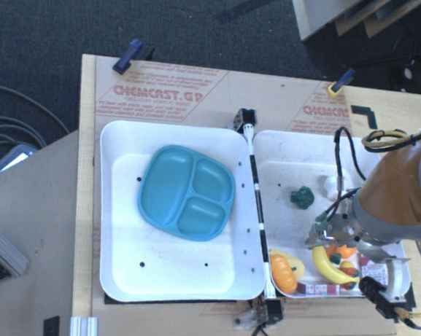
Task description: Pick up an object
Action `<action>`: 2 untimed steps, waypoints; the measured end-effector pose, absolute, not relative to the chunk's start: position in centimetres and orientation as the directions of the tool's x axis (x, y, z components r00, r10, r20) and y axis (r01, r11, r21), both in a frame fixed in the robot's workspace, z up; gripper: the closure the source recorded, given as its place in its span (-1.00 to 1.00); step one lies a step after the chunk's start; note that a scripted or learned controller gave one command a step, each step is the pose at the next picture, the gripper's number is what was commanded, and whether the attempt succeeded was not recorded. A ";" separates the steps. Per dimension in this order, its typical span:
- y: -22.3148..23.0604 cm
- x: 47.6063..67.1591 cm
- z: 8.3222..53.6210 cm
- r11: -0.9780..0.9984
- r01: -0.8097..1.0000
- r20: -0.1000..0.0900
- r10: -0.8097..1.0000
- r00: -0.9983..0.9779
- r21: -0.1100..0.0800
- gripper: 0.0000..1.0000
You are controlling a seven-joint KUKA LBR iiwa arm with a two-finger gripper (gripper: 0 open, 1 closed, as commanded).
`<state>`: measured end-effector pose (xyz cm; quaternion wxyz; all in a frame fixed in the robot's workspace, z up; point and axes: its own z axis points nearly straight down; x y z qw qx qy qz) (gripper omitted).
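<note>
Gripper, finger state indeterminate, poised over banana, right bin near corner; next: descend, grasp.

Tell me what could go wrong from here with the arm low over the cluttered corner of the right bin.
The banana, an orange toy and other small items crowd the right bin's near corner, so the gripper may nudge neighbours or grab nothing cleanly. That clutter lies against the bin wall, which could block a finger. The small green object sits alone and looks easier.
</note>
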<state>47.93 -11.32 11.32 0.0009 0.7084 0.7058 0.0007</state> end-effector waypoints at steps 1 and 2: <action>-6.7 54.3 18.5 0.001 1.000 0.001 1.000 -0.001 0.000 1.00; -11.3 58.9 18.6 0.000 1.000 -0.001 1.000 0.000 0.001 1.00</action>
